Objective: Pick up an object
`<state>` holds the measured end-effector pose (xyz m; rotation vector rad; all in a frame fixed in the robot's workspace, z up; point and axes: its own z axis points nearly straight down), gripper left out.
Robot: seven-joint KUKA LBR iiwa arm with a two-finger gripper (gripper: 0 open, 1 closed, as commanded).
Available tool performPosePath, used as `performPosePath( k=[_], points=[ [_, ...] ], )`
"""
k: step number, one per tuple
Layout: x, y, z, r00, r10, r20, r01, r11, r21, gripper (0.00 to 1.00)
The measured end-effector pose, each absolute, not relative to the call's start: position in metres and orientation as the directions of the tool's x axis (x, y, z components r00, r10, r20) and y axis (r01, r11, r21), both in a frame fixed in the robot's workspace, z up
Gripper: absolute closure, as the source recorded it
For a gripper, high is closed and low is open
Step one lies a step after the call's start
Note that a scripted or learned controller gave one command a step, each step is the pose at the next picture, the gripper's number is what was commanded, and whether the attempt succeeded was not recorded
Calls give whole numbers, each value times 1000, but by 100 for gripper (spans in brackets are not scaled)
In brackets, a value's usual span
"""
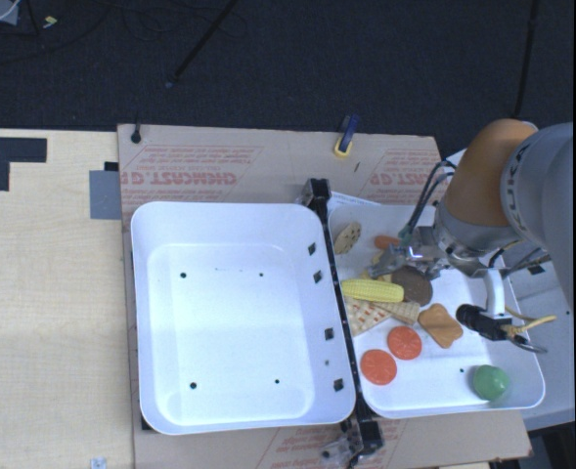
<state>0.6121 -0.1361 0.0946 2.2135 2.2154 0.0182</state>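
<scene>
- Reaching into the right bin (522,399) is the step judged to be in hand: the gripper (402,258) is seen low over the back of the food pile, and whether it is apart or together cannot be told.
- Nothing is seen held; the candidates all lie in the right bin, while the left bin (151,262) holds nothing to pick.
- Just beneath and beside the gripper lie a corn cob (371,290) and a dark brown round piece (414,288), touching each other, with a waffle piece (369,315) under the cob.
- A clean grasp here would likely be spoiled by this crowding, so a descent centred on one item, probably the brown piece, is advised.
- Easier targets are offered further forward: two red slices (404,342) (378,366) and a green ball (490,382), the ball well apart from the rest.
- The bin's divider wall (332,291) should be kept clear of during the descent.
</scene>
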Motion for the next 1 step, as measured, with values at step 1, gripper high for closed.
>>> performPosePath(
  k=[1],
  points=[
    [554, -102, 97, 12, 1000, -16, 999, -12, 33, 0]
  ],
)
